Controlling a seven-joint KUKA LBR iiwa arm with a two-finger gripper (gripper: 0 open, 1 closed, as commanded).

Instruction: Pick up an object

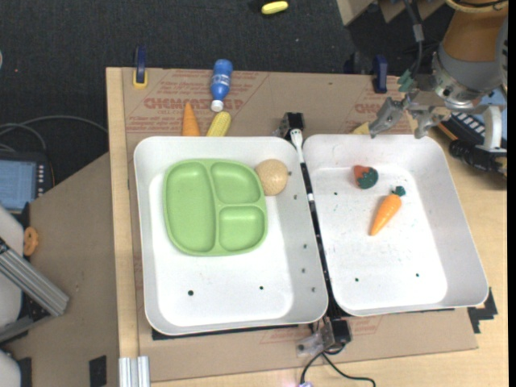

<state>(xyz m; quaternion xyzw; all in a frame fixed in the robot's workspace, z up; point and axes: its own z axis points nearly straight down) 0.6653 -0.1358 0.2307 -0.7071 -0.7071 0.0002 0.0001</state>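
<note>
I see the gripper above the right bin's far edge, fingers open and empty, so next I must lower it toward the carrot.

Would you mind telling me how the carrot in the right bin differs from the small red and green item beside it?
The carrot is long, tapered and orange; the red and green item is small, rounded and two-coloured. The carrot lies slanted, nearer the bin's middle; the red and green item sits closer to the far rim. Both rest apart in the right bin.
</note>
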